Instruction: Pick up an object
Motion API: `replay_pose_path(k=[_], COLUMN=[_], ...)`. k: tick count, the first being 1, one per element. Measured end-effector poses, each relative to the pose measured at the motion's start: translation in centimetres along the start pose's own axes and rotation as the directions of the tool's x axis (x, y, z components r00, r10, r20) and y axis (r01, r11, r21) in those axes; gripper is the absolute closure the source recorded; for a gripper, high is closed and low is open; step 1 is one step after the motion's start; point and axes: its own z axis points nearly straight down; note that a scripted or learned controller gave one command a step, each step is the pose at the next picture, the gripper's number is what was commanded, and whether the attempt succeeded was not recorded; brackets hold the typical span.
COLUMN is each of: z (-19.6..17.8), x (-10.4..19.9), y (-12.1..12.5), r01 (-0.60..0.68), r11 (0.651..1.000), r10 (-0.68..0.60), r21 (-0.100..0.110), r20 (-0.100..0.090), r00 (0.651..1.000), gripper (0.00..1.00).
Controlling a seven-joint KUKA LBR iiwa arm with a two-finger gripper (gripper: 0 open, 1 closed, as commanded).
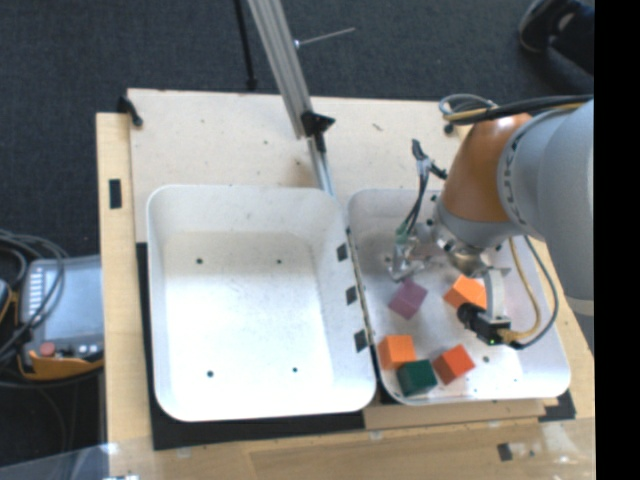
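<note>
My gripper [407,260] hangs low over the right bin [545,376], near its back left part. Just below it in the view lies a purple block [407,299], close to the gripper tip; I cannot tell whether they touch. An orange block [466,293] sits to the right, partly under the wrist. Along the bin's front lie another orange block [397,349], a green block [417,376] and a reddish-orange block [455,363]. The grey arm with its orange band [485,173] covers the bin's back right.
The left bin [160,208] stands beside the right one, their rims meeting at the middle. A slanted aluminium pole [285,63] rises from the bench behind the bins. Cables [525,333] loop off the wrist over the right bin.
</note>
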Motion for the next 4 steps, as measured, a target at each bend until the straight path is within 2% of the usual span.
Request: replay_pose_path(k=[1,3,4], z=[-4.4,-17.4,-17.5], x=[0.3,0.0,4.5], y=[0.4,1.1,2.5], r01=[0.012,0.015,0.016], r11=[1.0,1.0,1.0], r10=[-0.012,-0.015,-0.016], r21=[0.0,-0.004,0.002], r20=[0.001,0.002,0.002], r00=[1.0,1.0,1.0], gripper=[1.0,1.0,1.0])
